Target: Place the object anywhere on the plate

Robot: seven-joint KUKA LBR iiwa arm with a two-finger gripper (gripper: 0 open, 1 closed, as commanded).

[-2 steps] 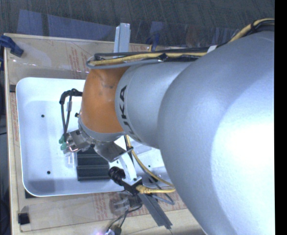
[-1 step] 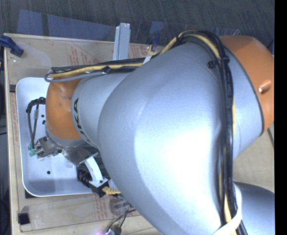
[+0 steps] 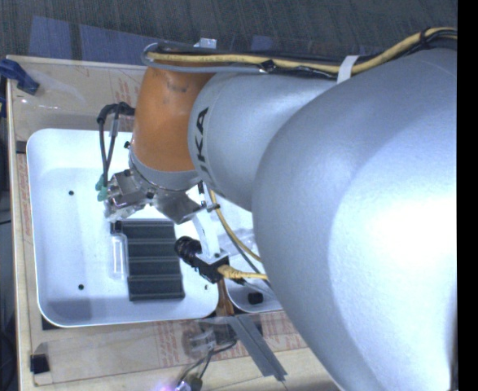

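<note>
1 grey arm [image 3: 320,186] hangs over the left bin [image 3: 55,218]; I cannot tell how its jaws stand.

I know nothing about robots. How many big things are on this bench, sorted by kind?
white bins: 2, one at left and one at right, mostly hidden by the arm
robot arm: 1
gripper: 1
Total: 4

White lettering, likely "KUKA", partly visible on the grey arm [image 3: 344,177] near orange band [image 3: 167,120]
</note>
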